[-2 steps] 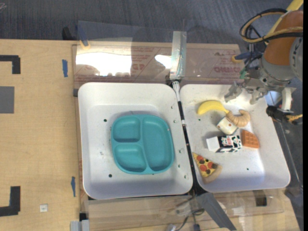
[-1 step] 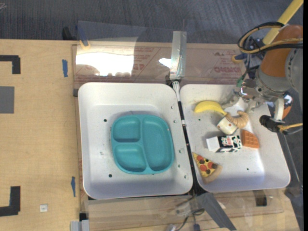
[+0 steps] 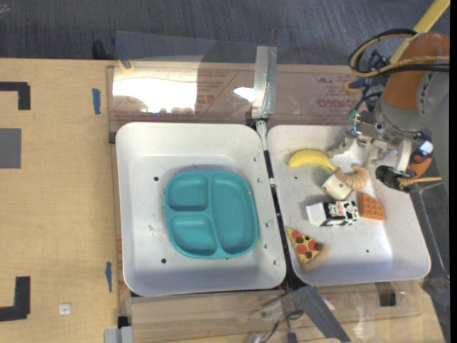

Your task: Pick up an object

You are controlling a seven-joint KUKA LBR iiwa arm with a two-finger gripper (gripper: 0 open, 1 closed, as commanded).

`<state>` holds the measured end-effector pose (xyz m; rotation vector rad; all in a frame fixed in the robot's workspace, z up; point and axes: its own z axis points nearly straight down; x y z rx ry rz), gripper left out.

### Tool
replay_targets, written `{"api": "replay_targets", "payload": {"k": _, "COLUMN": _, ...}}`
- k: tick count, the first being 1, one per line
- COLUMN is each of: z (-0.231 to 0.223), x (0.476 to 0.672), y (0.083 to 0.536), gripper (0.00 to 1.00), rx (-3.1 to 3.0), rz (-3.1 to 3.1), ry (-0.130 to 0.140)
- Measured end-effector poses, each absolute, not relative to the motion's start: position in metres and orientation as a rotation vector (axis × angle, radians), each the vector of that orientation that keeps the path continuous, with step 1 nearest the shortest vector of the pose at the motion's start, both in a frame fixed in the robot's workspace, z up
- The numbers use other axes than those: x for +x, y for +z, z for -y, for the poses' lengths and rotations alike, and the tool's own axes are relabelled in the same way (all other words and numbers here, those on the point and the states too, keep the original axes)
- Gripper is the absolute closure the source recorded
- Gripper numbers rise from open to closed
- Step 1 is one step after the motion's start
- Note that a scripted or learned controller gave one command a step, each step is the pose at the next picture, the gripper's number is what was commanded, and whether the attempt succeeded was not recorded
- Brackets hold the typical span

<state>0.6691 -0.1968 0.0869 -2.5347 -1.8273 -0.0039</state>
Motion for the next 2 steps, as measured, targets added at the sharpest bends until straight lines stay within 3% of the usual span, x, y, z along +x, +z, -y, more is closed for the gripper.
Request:
{"api": "replay_targets", "payload": {"k": 1, "z": 0.163, "x": 0.662, "y": 0.086, "gripper": 0.0, "rx": -2.853, "rz": 1.304, "ry": 0.033}}
{"api": "replay_targets", "payload": {"k": 2, "z": 0.2, "x": 0.633, "y": 0.089, "gripper": 0.0, "rx": -2.734, "rz": 1.52, "ry": -0.023}}
